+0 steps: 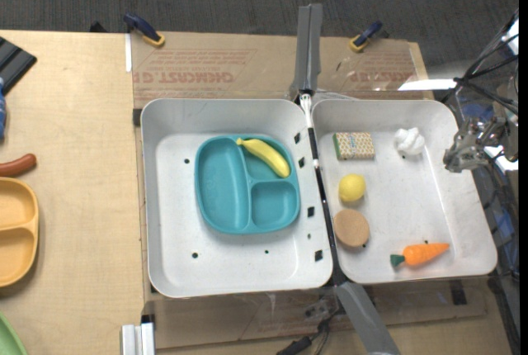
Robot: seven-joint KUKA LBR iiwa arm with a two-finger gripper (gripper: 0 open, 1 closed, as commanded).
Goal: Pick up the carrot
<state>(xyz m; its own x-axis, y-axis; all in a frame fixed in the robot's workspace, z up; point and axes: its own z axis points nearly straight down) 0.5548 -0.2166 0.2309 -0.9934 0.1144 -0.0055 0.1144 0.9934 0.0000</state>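
Note:
The orange carrot [424,253] with a green top lies on its side in the right bin [462,262], near the front right corner, green end pointing left. My gripper [462,153] hovers over the right rim of that bin, well behind the carrot and apart from it. Nothing shows in its grasp.
The right bin also holds a yellow lemon [351,187], a tan round disc [351,228], a patterned block [354,145] and a white crumpled object [407,141]. In the left bin [165,262], a teal divided plate [239,196] carries a banana [266,156]. An orange tray [16,229] and a sausage [16,164] lie far left.

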